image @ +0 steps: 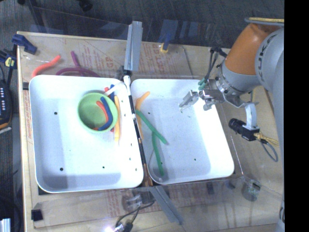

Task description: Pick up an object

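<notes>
While the jaws (195, 100) hang over the upper part of the right bin (212, 153), they stand parted with nothing between the fingers, so no object is picked up yet. Below them lies bare white floor. From the jaws, the nearest candidates sit toward eight o'clock: a green strip (153, 132) running across the bin's left half, and a second green piece (158, 156) stretching down toward the bin's lower left corner. At nine o'clock, an orange piece (141, 99) rests against the divider between the bins. Further out the same way, in the left bin (63, 153), a green bowl (98, 112) holds a red curved piece (102, 108), with a yellow stick (116, 124) just beside its right rim. Back toward three o'clock, the grey arm (256, 52) with its orange band reaches in across the surface (96, 47). As I judge it, the whole task remains: moving over a piece, descending, closing and lifting.
</notes>
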Controlling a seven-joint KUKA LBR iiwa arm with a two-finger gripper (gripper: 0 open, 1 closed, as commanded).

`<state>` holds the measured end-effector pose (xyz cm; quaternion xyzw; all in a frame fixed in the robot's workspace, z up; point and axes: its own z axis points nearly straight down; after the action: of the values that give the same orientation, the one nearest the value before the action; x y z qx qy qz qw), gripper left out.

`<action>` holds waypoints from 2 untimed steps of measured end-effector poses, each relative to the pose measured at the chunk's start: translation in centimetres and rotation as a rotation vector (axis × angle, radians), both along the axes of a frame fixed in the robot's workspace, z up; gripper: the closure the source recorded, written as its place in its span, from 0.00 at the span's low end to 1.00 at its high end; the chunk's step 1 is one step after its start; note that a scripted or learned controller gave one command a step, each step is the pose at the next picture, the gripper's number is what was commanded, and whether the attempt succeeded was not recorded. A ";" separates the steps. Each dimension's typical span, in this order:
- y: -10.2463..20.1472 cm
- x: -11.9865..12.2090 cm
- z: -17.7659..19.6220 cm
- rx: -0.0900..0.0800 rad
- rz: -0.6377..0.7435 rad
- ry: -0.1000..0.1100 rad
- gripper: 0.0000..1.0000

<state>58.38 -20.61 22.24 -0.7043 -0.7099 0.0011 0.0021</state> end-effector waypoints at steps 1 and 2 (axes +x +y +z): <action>8.4 2.8 -11.9 -0.005 -0.144 -0.011 0.00; 5.9 1.6 -7.1 -0.001 -0.055 -0.003 0.00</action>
<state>59.93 -14.74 15.13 -0.7237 -0.6901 0.0004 0.0005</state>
